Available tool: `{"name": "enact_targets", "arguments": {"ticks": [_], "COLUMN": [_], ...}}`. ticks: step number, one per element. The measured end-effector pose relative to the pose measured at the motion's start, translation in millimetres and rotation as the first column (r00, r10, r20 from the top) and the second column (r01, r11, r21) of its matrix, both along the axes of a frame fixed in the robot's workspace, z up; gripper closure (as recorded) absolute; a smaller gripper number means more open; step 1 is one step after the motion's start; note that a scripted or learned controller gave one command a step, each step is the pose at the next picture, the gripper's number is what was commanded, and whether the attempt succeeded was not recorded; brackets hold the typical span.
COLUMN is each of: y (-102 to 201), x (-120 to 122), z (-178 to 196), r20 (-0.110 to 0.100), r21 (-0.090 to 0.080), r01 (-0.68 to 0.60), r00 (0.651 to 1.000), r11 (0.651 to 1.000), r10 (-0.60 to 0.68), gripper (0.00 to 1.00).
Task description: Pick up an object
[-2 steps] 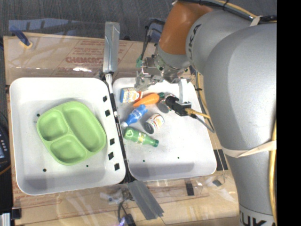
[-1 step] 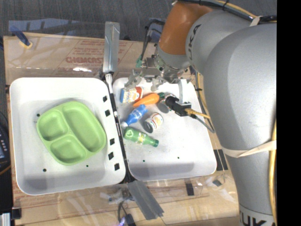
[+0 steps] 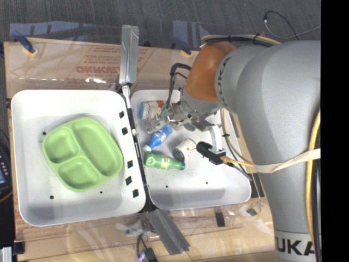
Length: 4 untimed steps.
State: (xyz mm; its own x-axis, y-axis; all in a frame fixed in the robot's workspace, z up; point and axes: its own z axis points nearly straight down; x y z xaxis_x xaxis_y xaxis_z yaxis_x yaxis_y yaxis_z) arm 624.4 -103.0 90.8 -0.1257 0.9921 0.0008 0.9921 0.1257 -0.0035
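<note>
Grey and orange, the arm leans over the right bin [image 3: 240, 190], its claw [image 3: 177, 115] low among the clutter; whether it is apart or together I cannot tell. Just below-left of the claw lies the blue bottle [image 3: 157, 137], long axis slanting up toward it. Further below rests the green bottle [image 3: 162, 161], lying crosswise.

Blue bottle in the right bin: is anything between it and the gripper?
Nothing visible. The gripper hangs just above and right of the blue bottle. A small can sits beside it at upper left, a green bottle below; neither blocks.
</note>
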Motion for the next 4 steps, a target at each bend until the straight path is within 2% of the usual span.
{"name": "enact_targets", "arguments": {"ticks": [1,2,3,4], "y": [-8.9,0.0,0.6,-0.4], "x": [-31.5,-43.4,-62.8,-58.5], "z": [134.1,33.2,21.0,36.9], "r20": [0.004,0.021,0.048,0.06], "r21": [-0.001,-0.001,-0.029,-0.034], "r01": [0.043,-0.039,-0.268,-0.27], "r00": [0.999,0.999,0.962,0.96], "r11": [0.999,0.999,0.963,0.962], "r10": [-0.043,0.039,0.269,0.272], "gripper": [0.0,0.0,0.0,1.0]}}
